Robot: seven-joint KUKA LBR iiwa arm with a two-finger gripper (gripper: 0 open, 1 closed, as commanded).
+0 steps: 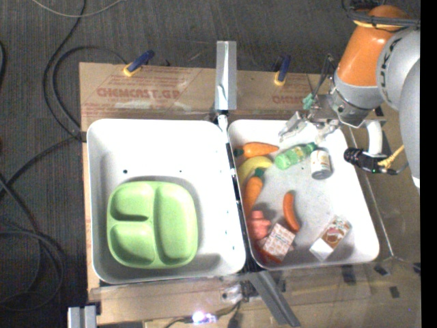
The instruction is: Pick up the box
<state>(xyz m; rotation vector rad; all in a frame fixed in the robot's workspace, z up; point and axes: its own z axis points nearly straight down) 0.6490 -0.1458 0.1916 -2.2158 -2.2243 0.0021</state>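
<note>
Nearest to the camera, at the low edge of the right bin (369, 251), I see two small cartons. One box (331, 236) lies tilted near the bin's lower right corner, white with a red and brown print. A second carton (278, 241), red and white, lies just left of it and touches a pink block (257, 223). The task says only "the box", so I cannot tell which one is meant; I take the one near the corner, because it lies apart from the others.

The gripper (311, 119) hangs over the far rim of the same bin, well apart from both cartons, and its thin metal fingers are spread with nothing between them. I judge that the approach step is in hand and the grasp is not yet begun. The next move calls for a travel toward the near side of the bin, then a turn of the wrist to match the tilt of the box, then a descent with the fingers across its narrow sides.

The cartons look like printed cardboard, flat-faced with sharp edges. The rest is rounded and smooth plastic: a green bottle (295, 156), a small can (320, 163), a banana (254, 166), and orange carrot-like pieces (291, 210). The left bin (109, 132) holds a matte green divided tray (153, 224) with soft corners.
</note>
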